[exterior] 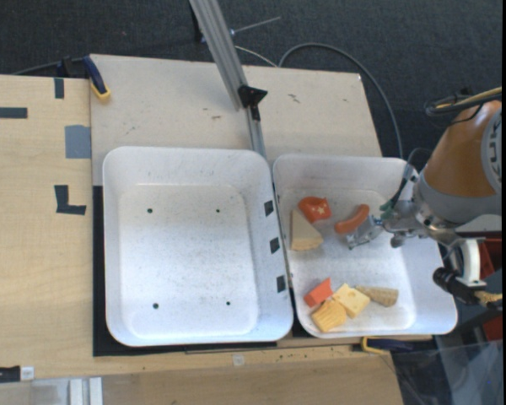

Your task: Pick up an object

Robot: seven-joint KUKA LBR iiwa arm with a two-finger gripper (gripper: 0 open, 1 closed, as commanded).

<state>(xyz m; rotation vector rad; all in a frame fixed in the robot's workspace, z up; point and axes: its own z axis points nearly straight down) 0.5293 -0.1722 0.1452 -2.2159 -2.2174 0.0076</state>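
Sausage (352,219) lies aslant, long axis lower-left to upper-right; claw (360,236) just beside it, grip state unclear.

The grey arm with its orange band (464,163) runs off the right edge. The small metal two-finger gripper (360,234) is too small to read.

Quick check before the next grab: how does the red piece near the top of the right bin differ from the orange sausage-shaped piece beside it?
The red piece is chunky and roundish; the sausage is long, thin and slanted. The red piece is deep red; the sausage is paler orange-red. The red piece touches the tan wedge and lies away from the gripper; the sausage lies right by the gripper. Both rest in the right bin.
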